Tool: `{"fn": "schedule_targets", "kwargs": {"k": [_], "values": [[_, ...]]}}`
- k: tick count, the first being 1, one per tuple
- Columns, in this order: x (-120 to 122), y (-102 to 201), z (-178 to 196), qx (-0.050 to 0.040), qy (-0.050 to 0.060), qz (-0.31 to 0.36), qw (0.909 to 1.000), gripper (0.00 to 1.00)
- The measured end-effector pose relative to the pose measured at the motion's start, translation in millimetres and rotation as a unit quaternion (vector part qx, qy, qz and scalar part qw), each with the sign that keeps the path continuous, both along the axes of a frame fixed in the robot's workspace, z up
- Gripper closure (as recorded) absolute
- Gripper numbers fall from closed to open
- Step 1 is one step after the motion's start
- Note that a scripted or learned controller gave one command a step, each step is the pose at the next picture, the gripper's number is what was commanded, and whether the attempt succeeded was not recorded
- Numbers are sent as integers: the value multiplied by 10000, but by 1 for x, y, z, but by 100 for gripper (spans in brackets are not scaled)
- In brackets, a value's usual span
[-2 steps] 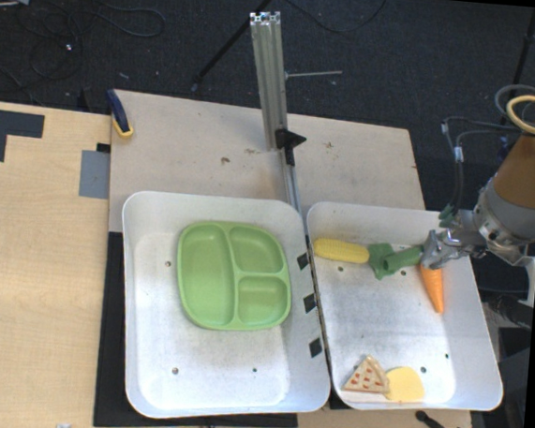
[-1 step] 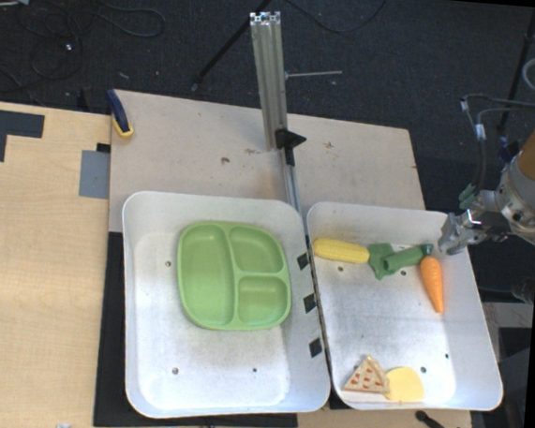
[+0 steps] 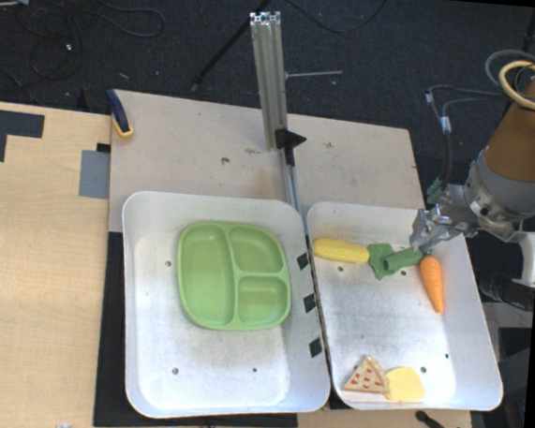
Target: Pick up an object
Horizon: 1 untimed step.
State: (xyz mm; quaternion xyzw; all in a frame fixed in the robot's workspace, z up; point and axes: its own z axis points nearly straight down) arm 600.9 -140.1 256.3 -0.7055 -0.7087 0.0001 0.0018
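Where the right bin [image 3: 479, 365] lies: carrot [image 3: 432, 282], tip toward near edge.

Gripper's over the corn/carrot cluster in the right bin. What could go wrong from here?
1. Crowding: the gripper hangs above where the corn's green husk and the carrot nearly meet, so a descent may pinch both or knock one aside.
2. The corn is round and could roll out of a closing grip.
3. The gripper is close to the right bin's back rim; a small offset might strike it.
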Motion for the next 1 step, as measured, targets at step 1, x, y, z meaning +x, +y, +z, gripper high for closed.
{"fn": "schedule_targets", "kwargs": {"k": [1], "values": [[0,53,4,3,5,5,10000,100]]}}
